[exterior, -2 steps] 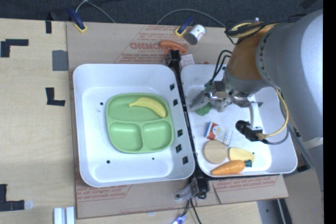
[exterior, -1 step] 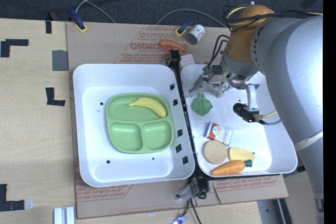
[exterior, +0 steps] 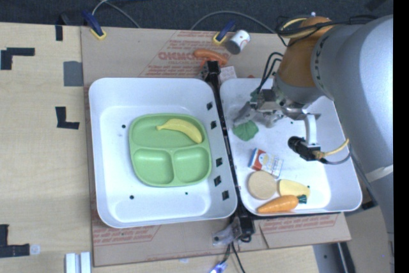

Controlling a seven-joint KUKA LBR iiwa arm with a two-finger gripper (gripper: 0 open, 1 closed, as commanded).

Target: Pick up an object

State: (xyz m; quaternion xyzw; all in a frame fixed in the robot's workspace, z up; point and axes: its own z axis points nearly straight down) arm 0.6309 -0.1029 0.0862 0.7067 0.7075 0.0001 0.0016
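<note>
Nearest the lower edge, a carrot (exterior: pixel 278 204) lies in the right bin (exterior: pixel 342 192), smooth and orange with a dark green stub at its right end, tapering toward the left. Just above it sit a flat tan disc (exterior: pixel 261 185) like a round cracker and a pale yellow wedge (exterior: pixel 293 188), the three close together near the bin's front wall. Further up lies a small white carton (exterior: pixel 266 162) with red and blue print, tilted. Beyond that, a soft-looking green lump (exterior: pixel 245 130) rests close to the divider between the bins. The claw (exterior: pixel 246 116) hangs right over this green lump, its grey metal fingers (exterior: pixel 243 114) pointing down-left and set narrowly, tips near or touching the lump; whether they grip it cannot be told. Behind it the arm (exterior: pixel 358 67) is glossy grey with an orange band (exterior: pixel 299 64), and a black cable end (exterior: pixel 301 147) dangles over the bin. The left bin (exterior: pixel 108 156), shallow white plastic with rounded corners, holds a light green divided plate (exterior: pixel 170 166) with three compartments; a curved yellow banana (exterior: pixel 183 129) lies in the large upper one. Both bins stand on a brown cardboard sheet (exterior: pixel 128 51) on the table (exterior: pixel 38 150).
</note>
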